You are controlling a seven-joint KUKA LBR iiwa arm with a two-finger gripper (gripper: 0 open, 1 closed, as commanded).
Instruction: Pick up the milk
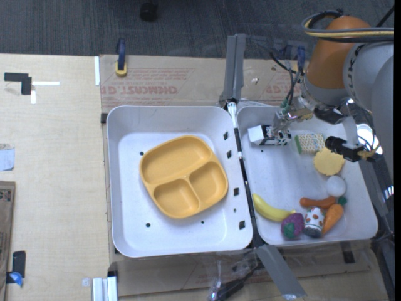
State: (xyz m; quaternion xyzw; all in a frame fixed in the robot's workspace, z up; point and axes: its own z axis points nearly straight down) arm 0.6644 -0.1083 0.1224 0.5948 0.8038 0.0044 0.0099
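Observation:
A small white carton, which I take for the milk [255,133], sits at the far left of the right bin [276,180], close to the wall between the bins. My gripper [276,135] is low in that bin, right beside the carton on its right and touching or nearly touching it. The grey arm with its orange band [332,55] comes down from the upper right. Whether the carton is gripped is hidden by the gripper's dark parts.
The right bin also holds a pale green cracker [309,143], a yellow disc [329,162], a white egg [336,185], carrots [327,209], a small patterned can [314,221], a purple fruit [291,226] and a banana [270,209]. In the left bin [125,187] lies a yellow divided plate [183,176].

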